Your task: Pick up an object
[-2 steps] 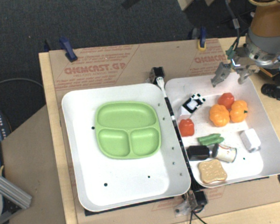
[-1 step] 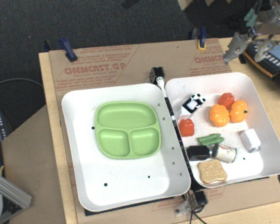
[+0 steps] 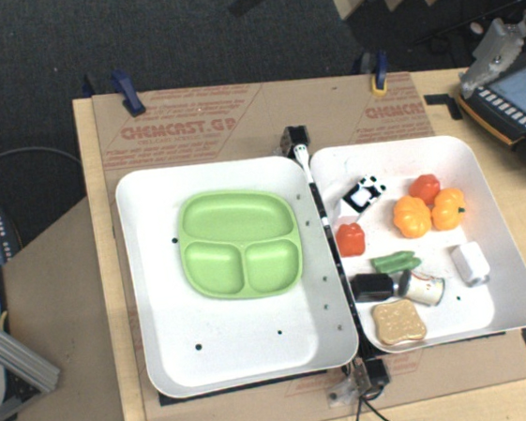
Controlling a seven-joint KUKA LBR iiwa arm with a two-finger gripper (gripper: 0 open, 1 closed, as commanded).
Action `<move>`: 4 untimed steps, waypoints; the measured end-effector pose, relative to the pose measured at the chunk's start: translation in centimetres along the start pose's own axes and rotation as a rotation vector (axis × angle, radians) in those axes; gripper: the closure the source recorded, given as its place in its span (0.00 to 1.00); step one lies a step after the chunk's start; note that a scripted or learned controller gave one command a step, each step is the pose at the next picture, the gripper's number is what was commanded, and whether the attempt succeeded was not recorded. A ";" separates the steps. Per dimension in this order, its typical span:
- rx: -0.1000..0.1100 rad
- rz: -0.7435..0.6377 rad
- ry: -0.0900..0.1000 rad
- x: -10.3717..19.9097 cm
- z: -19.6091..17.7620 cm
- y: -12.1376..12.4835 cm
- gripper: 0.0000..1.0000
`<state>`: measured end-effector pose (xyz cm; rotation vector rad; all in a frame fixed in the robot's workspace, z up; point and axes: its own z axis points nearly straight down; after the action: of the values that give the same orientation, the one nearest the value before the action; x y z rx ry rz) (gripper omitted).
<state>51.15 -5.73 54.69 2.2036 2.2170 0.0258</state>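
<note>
Nothing is being lifted yet — every candidate, such as the orange plastic pepper [image 3: 412, 216] and the toast-shaped brown toy [image 3: 399, 323], is lying in the right white bin [image 3: 499, 253]; the whole pick is remaining, and I cannot tell the pincer's state

camera view: fixed above bench | looks down at a slant | both bins [image 3: 147, 265] framed, mid-distance

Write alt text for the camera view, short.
Two shallow white bins sit side by side on a bench: the left bin holds a green divided plate, and the right bin holds small items, including orange toy peppers, a slice of toy bread, a small red item and a green pod.
</note>
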 end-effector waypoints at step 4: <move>0.031 0.007 0.002 -16.7 11.3 -0.4 1.00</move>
<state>51.06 -22.39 43.41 2.2280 2.2258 -0.0069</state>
